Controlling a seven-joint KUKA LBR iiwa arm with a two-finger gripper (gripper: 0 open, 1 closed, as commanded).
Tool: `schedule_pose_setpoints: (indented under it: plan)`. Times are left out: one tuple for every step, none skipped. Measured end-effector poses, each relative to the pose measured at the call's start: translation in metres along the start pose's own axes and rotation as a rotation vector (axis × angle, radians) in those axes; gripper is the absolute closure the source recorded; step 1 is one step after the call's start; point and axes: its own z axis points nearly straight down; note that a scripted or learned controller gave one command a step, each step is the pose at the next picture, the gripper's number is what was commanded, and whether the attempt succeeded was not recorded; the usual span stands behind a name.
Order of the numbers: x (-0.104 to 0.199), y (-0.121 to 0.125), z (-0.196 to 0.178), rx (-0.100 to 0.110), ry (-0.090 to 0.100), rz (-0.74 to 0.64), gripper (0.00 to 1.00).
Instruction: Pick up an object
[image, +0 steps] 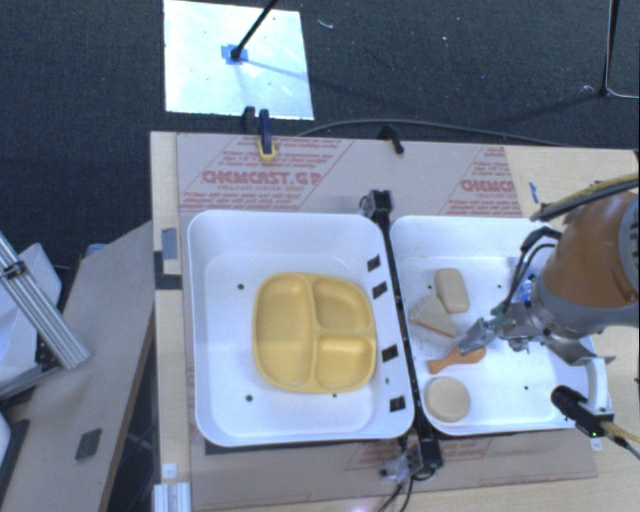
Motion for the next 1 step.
schedule_pose_setpoints:
  plan:
    - [-0.0006, 0.0002, -0.0108, -0.001, -0.001, -0.001, 1.00]
